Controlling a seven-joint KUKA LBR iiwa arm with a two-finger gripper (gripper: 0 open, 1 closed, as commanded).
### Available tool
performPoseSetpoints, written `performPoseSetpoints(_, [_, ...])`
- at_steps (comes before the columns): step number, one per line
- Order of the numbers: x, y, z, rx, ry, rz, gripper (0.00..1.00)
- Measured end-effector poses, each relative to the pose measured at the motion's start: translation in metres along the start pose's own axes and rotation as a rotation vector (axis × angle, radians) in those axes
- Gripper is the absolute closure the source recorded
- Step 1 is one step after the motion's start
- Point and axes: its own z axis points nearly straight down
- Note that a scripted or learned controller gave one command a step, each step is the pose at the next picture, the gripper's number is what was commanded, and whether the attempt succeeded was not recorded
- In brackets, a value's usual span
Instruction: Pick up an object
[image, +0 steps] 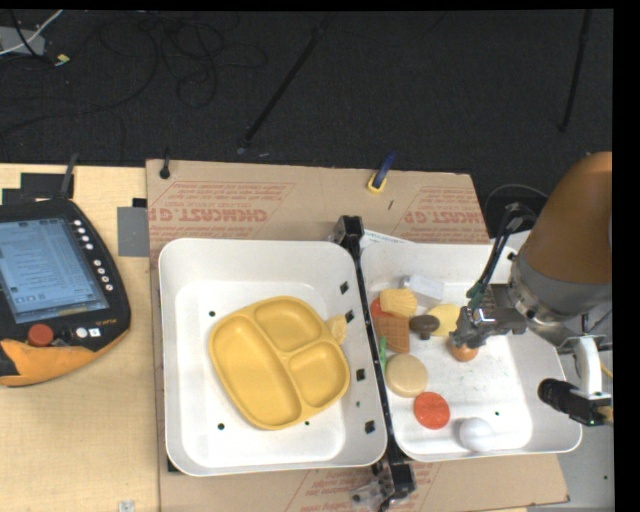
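— Since your gripper (466, 335) sits low over the small orange piece (463, 351) in the right bin (545, 425), are you grasping?
— Probably; you can't tell the jaws' state. Lift next.

cardboard sheet (250, 200), inverted red lettering, unreadable

In the right bin (500, 425) you have a small orange object (463, 350) lying toward its right side, touching the gripper (470, 335) tip above it.
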Motion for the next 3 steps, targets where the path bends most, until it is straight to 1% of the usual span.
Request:
performPoseSetpoints(1, [0.049,0.007,0.011,0.006,0.002,-0.003,1.0])
performPoseSetpoints(2, [0.097,0.021,0.001,0.003,0.002,-0.004,1.0])
performPoseSetpoints(3, [0.131,0.017,0.01,0.007,0.001,-0.002,1.0])
